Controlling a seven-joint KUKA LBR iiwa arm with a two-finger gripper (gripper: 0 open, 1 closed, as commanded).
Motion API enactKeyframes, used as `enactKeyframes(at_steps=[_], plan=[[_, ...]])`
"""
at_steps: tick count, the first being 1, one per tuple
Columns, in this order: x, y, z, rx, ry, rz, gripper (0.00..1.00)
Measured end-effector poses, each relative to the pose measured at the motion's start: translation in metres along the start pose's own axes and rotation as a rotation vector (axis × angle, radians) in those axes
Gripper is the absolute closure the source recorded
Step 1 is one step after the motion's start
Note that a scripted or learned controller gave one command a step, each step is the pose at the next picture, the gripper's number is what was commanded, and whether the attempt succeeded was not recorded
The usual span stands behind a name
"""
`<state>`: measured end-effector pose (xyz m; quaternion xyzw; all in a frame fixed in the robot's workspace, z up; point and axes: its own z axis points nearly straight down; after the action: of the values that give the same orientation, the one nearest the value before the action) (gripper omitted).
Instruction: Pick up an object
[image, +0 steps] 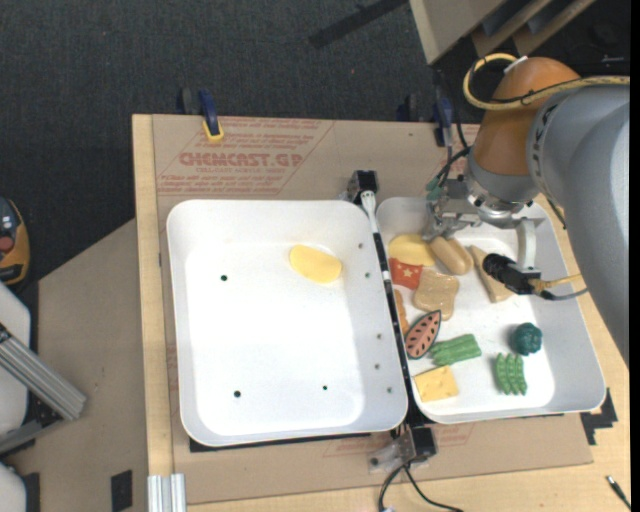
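My gripper (446, 226) hangs low over the far part of the right bin (570, 390), just above a tan bread roll (452, 257). Next to the roll lie a pale yellow round piece (404, 248), a red piece (405, 273) and a slice of toast (436, 292). Nearer the front are a watermelon slice (422, 333), a green pickle (456, 350) and a cheese wedge (436, 383). A dark green broccoli (527, 338) and a light green ridged piece (510, 373) sit at the right. I see nothing held in the gripper.
A yellow lemon-like piece (316, 264) lies alone in the left bin (200, 400). A tan wedge (494, 287) rests right of the roll. The grey arm (590, 170) covers the right bin's far right corner. A black divider (385, 290) separates the bins.
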<state>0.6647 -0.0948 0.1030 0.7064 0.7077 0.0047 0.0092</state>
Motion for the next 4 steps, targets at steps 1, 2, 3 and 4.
enactKeyframes(at_steps=[1, 2, 3, 4], plan=[[0.019, -0.052, -0.089, 0.017, 0.007, 0.002, 1.0], [0.063, -0.069, -0.083, 0.024, 0.008, -0.001, 1.0], [0.147, -0.088, -0.109, 0.02, 0.009, -0.006, 1.0], [0.229, -0.126, -0.141, 0.019, 0.009, -0.006, 1.0]])
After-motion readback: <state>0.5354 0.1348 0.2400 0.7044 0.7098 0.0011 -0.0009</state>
